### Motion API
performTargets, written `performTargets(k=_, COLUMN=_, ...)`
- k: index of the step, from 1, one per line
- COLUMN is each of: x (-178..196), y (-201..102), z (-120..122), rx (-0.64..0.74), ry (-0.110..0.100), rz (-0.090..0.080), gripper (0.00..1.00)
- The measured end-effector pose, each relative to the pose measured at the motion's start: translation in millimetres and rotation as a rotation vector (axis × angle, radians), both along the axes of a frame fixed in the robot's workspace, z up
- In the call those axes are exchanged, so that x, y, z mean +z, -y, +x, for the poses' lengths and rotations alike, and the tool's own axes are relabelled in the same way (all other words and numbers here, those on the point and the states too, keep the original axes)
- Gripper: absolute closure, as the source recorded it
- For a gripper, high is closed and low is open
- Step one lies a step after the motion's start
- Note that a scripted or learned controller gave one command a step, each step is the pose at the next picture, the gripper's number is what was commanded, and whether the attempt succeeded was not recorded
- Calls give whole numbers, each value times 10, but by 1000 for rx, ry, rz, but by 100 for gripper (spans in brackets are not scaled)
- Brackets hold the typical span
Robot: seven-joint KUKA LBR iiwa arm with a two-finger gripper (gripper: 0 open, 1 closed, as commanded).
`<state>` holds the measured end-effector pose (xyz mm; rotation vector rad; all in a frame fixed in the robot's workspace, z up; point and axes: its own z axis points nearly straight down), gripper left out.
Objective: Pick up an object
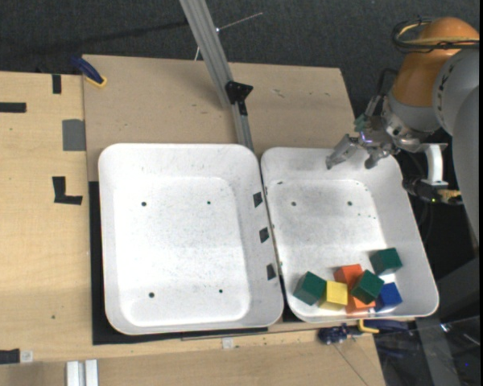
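The gripper [356,157] is hanging over the far right rim of the right bin [410,215], its two grey fingers [338,154] spreading apart and pointing down toward the white surface, with nothing sitting between them. The grey arm with its orange band [423,75] is reaching in from the right edge of the camera view. The blocks are lying well apart from the gripper, clustering in the near right corner of that same bin: a dark green block [310,287] is sitting at the left of the pile, a yellow block [336,293] just beside it, an orange block [350,276] behind, a blue block [389,295] at the right, and another green block [385,259] a little farther back. The left bin [113,215] is lying alongside, touching the right one.
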<state>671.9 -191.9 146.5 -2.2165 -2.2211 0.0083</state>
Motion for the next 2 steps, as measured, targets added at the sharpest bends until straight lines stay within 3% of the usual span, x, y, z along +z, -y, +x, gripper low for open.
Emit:
performTargets(k=1, x=139, y=-5, z=16, rx=2, ry=6, rz=-2, gripper=100)
performTargets(k=2, x=584, y=20, z=-19, rx=-1, ry=10, rz=0, gripper=100)
